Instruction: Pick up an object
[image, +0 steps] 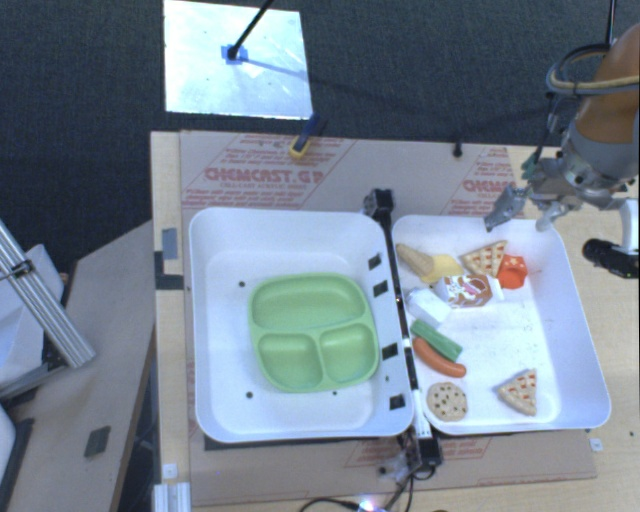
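Grey claw: gripper (527, 209) hangs with fingers spread, holding nothing, over the right bin (580, 330) back rim.
Nearest target: pizza slice (485, 258) just below, beside red block (512, 271).
Handling: likely light, rigid, smooth plastic; pinch across its short edges.

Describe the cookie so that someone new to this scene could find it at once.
Look in the right-hand white bin, at its near-left corner. The cookie lies there, just below the orange hot dog. It is the one round, tan, dark-dotted piece; the nearby pizza slice is a wedge.
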